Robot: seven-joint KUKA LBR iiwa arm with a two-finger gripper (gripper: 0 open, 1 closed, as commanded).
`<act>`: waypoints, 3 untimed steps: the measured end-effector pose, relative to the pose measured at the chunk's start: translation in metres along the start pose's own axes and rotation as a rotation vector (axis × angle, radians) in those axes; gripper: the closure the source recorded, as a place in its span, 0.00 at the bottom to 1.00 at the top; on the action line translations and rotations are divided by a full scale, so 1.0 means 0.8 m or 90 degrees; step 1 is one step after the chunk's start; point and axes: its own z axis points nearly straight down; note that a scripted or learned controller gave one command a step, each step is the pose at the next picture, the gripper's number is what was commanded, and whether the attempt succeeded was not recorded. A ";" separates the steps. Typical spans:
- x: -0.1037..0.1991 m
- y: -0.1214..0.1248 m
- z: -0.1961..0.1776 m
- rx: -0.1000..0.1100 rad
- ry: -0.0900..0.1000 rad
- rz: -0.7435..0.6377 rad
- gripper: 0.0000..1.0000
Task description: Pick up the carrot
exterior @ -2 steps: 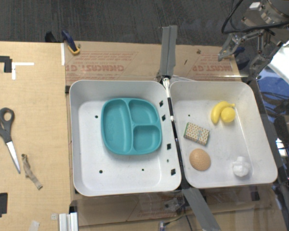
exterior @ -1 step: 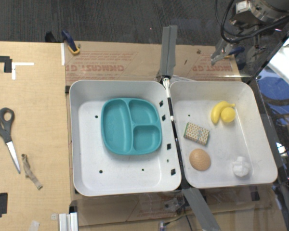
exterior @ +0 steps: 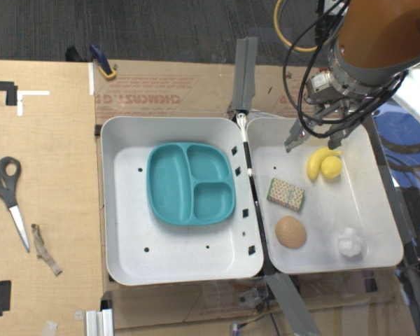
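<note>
Claw (exterior: 314, 143): spread wide, gripping nothing, upper right of frame.
Carrot: can't place it, maybe hidden under the arm.
Nearest: yellow fruit (exterior: 323, 165), just below the claw.

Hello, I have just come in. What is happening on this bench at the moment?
A grey and orange robot arm reaches in from the right over the right bin. Its claw hangs open above the bin's far end, beside a yellow piece, and holds nothing. Also in that bin lie a patterned block, a tan egg-shaped piece and a small white item. I cannot pick out a carrot with certainty. The left bin holds a teal divided plate.
</note>
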 end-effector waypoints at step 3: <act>0.109 -0.046 0.242 0.003 0.000 -0.171 0.00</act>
